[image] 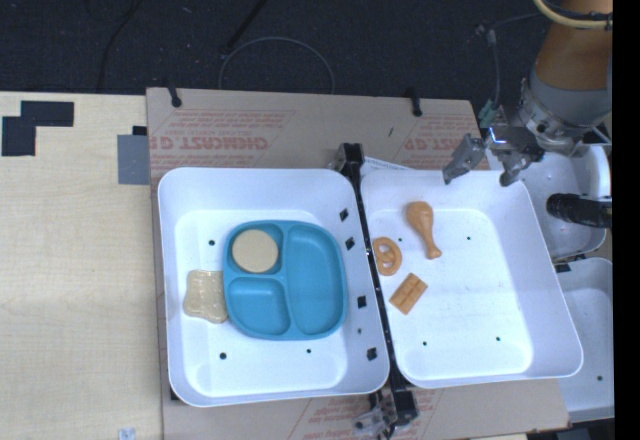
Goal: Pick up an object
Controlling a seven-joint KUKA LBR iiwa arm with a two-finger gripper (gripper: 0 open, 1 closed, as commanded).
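The arm (572, 38) came in from the right, and its gripper (486, 161) hung over the far edge of the right bin (540, 328), near that bin's far right corner. The two fingers (460, 164) stood apart, so the gripper was open, and nothing was between them.

Three small things lay in the left half of the right bin. The drumstick (423, 227) (a toy one, tan in colour) was the one nearest to the gripper, but well apart from it. Its long axis ran from upper left to lower right: the thick round end pointed to the far left, and the thin bone end pointed toward the near right. Just left of it and a little nearer lay a pretzel (386, 254), close to the wall between the bins. Below the pretzel lay a brown block (408, 293), with its long axis from lower left to upper right. These three things did not touch each other.

In the left bin (200, 368) was a blue tray (300, 298) with compartments. A round cracker (254, 250) lay in its upper left compartment. A pale piece of bread (205, 296) lay beside the tray, touching its left edge.
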